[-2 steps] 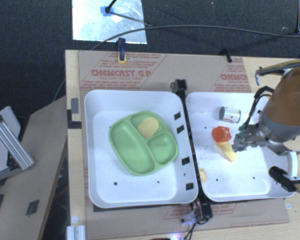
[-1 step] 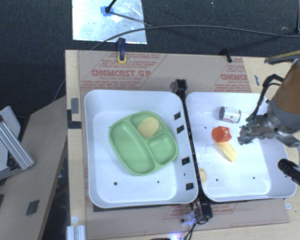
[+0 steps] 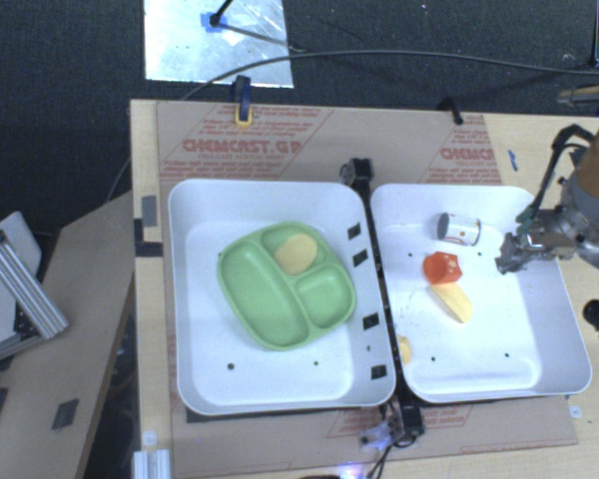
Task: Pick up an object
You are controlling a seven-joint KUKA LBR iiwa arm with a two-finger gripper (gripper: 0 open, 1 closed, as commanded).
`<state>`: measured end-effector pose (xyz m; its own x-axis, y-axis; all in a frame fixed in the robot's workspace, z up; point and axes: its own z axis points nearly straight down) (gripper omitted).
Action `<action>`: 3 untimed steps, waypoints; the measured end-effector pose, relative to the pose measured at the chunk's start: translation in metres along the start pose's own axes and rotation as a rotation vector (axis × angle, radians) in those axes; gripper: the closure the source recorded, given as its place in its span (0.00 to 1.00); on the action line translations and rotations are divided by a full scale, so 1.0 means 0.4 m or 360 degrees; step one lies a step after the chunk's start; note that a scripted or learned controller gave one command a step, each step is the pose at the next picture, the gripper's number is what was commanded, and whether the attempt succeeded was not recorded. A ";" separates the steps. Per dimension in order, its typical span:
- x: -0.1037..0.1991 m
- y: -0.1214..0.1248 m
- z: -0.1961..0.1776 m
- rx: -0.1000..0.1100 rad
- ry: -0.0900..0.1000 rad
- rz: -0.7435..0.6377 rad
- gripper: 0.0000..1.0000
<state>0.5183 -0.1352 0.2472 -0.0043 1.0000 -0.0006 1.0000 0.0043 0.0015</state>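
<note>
While the arm reaches in over the right edge of the right bin (image 3: 539,367), its gripper (image 3: 507,260) hangs low near that bin's far right side, and I cannot tell how it is set. Nothing shows in its grasp. Toward the bin's middle lie a red object (image 3: 441,267), a yellow wedge (image 3: 453,303) just beside it on the near side, and a small white and grey cylinder (image 3: 459,230) toward the far edge. The left bin (image 3: 195,367) holds a green divided plate (image 3: 270,302) with a pale yellow object (image 3: 298,253) in its far compartment.

Dark carpet (image 3: 60,58) around brown bench (image 3: 309,133)
</note>
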 end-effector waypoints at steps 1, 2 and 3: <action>0.000 0.002 -0.095 -0.0001 0.0000 -0.0001 1.00; 0.129 0.031 -0.097 -0.0003 0.0000 0.0000 1.00; 0.240 0.052 -0.060 -0.0001 0.0000 -0.0001 1.00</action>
<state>0.5387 -0.0392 0.2713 -0.0047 1.0000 -0.0003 1.0000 0.0047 0.0020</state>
